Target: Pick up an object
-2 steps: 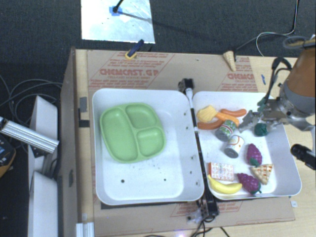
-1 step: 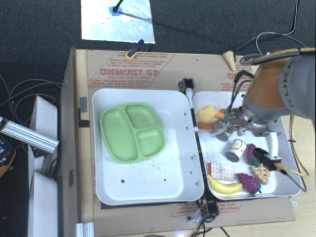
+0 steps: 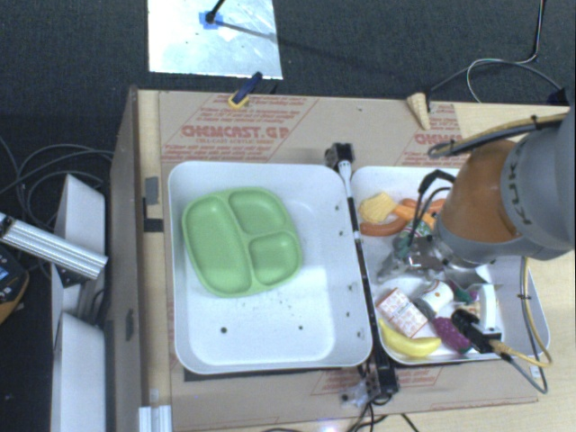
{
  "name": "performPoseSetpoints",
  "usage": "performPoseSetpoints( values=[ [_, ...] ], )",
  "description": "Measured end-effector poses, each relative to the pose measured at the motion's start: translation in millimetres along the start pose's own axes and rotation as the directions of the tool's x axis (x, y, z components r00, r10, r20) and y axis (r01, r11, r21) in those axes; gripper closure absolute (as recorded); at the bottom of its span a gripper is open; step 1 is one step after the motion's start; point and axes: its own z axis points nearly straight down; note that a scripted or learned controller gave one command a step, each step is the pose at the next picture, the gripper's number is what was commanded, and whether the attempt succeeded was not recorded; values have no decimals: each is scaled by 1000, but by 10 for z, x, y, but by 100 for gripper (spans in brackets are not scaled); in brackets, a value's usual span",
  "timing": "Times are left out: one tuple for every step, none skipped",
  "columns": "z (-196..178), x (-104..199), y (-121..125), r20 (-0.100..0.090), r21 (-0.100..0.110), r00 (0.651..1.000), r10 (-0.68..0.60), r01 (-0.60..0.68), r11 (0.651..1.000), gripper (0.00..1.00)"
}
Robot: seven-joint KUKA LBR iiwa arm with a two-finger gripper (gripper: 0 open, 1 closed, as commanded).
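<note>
The gripper [image 3: 405, 261] hangs low over the middle of the right bin [image 3: 372, 264], on the arm [image 3: 504, 196] that reaches in from the right. Whether it is spread or closed I cannot tell, since the wrist hides much of it, and nothing shows as held. The closest thing to it is the red and white packet [image 3: 402, 311], which lies flat just on the near side of it, slightly to the right. The packet's long axis slants from far left to near right, so I judge that a grasp would go best across its short width after a small shift toward the near edge. Just on the far side of the gripper lies an orange stick [image 3: 389, 227], with its long axis running left to right. A yellow lump [image 3: 377, 207] touches the far side of that stick. Along the near wall lies one banana [image 3: 409, 343], curved, with one purple piece [image 3: 453, 333] beside it on the right. One small white piece [image 3: 434, 295] sits just right of the packet and may be a cap or a block. That makes six loose things in the right bin, one of each kind. The left bin [image 3: 270, 327] holds one green plate [image 3: 241, 241] with three compartments, well apart from the gripper
</note>
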Motion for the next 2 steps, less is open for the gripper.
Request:
performPoseSetpoints(
  values=[
    [-7,-310,472,1,-3,1000,1,-1,1000,0],
    [-6,-308,1061,0,-2,1000,-2,2,1000,0]
  ],
)
